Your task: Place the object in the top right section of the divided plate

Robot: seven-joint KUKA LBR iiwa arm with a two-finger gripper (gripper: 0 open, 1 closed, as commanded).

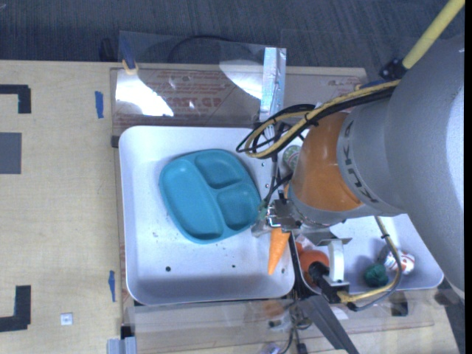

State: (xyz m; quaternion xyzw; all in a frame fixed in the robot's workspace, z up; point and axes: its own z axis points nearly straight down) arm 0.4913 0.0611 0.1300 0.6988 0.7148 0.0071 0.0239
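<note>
From the overhead camera you see the slim orange carrot-shaped toy hanging point-down just beneath the two-finger gripper, which looks clenched on its top end, over the left white bin's right edge. The blue plastic divided plate lies just left; its top right section is up-left.

Bench w/ 2 white bins

arm: partial dark letters, seemingly "KU" | clear panel: red print, unreadable
</note>
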